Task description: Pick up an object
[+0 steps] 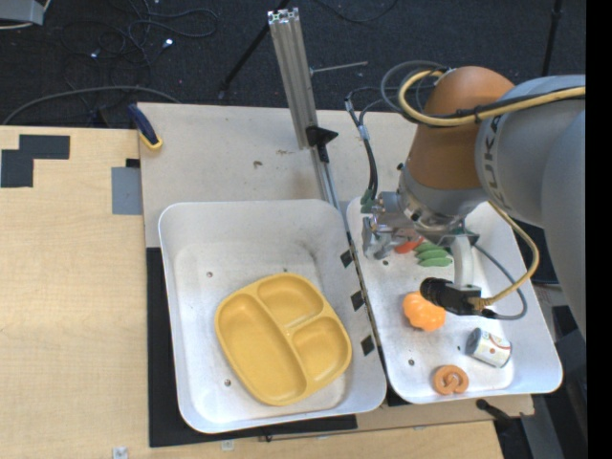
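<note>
My gripper [381, 240] hangs low over the far left part of the right bin [535, 376], close to the wall it shares with the left bin. Just to its right lie a green piece [436, 255] and a thin red piece [409, 246], partly under the wrist. Nearer the front of that bin are an orange lump [422, 313], a small white can [489, 348] lying on its side and an orange ring [449, 380]. I see nothing held in the gripper.
In the left bin [191, 256] a yellow divided plate [282, 336] lies toward the front right. A metal post [295, 75] rises behind the bins. The big grey arm covers the right bin's far right part.
</note>
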`<state>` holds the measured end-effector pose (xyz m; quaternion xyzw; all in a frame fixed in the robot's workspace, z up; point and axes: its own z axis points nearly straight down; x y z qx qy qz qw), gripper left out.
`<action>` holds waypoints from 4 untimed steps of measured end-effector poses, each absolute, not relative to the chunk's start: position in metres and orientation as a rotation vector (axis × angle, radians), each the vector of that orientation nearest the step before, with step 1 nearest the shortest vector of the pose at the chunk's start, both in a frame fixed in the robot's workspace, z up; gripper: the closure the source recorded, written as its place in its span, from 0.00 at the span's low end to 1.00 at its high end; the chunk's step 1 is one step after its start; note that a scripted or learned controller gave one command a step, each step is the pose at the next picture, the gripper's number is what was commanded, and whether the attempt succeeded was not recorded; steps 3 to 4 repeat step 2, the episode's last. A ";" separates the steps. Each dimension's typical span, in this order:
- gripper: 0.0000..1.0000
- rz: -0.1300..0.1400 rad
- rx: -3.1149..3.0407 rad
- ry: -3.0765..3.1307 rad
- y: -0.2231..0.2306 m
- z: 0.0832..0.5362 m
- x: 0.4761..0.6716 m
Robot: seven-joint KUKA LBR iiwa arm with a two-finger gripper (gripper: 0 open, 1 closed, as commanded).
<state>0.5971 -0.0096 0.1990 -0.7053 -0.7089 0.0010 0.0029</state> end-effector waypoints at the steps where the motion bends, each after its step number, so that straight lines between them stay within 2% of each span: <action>1: 1.00 -0.002 -2.213 -2.226 0.045 0.214 0.594; 2: 1.00 -0.001 -2.213 -2.226 0.098 0.227 0.585; 4: 1.00 -0.001 -2.213 -2.226 0.098 0.227 0.585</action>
